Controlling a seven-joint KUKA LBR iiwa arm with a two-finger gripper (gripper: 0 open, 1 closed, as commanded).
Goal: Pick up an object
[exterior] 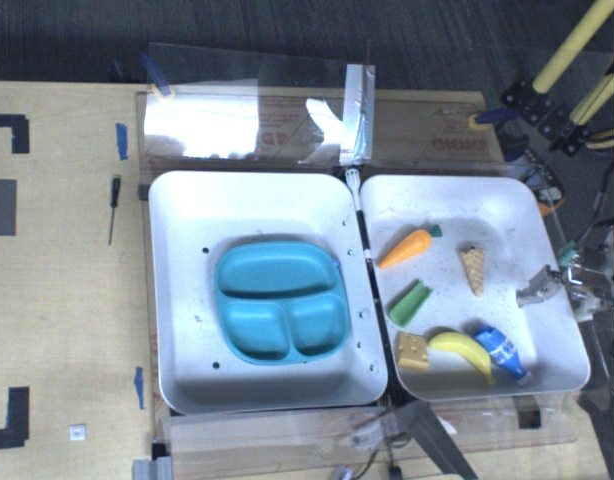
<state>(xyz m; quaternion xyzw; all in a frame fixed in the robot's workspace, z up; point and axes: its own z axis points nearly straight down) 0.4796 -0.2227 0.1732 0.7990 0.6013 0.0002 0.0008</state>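
Camera view: my gripper [547, 286] at right bin [507, 203] right wall, grip state can't tell. Banana [460, 352] lies near front, long axis left-right, betw. cheese block [412, 351] & blue packet [504, 353]; carrot [405, 248] behind.

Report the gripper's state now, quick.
Gripper: cannot be told; it sits at the right bin's right edge, apart from the toys.
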